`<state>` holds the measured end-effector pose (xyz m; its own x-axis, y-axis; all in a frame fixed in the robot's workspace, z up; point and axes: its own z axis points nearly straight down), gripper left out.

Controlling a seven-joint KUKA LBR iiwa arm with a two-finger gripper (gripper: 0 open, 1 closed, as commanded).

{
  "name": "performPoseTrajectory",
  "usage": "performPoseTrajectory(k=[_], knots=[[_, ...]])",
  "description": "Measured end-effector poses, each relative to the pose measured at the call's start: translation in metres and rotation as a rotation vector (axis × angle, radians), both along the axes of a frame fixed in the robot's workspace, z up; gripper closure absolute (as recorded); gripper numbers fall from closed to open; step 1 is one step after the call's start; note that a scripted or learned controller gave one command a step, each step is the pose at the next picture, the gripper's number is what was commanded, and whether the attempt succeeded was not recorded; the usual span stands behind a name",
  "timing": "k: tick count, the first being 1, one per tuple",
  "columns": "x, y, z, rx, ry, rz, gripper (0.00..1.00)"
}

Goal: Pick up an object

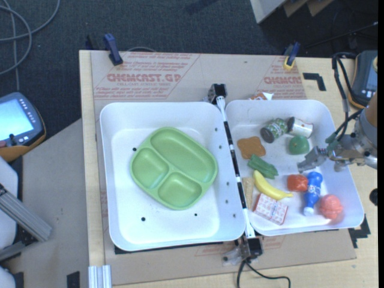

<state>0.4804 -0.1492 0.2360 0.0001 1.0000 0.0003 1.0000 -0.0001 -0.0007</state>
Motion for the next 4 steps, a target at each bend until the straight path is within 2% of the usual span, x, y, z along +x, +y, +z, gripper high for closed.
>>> performPoseTrajectory(k=[1, 2, 3, 4], knots=[[0.029, 0.007, -0.137, 0.004, 0.011, 0.001, 0.00], [0.031, 0.005, -0.119, -0.001, -0.002, -0.001, 1.00], [0.064, 0.029, -0.059, -0.002, -0.009, 0.005, 1.00], [0.061, 0.028, -0.062, 0.000, -0.001, 0.001, 0.00]])
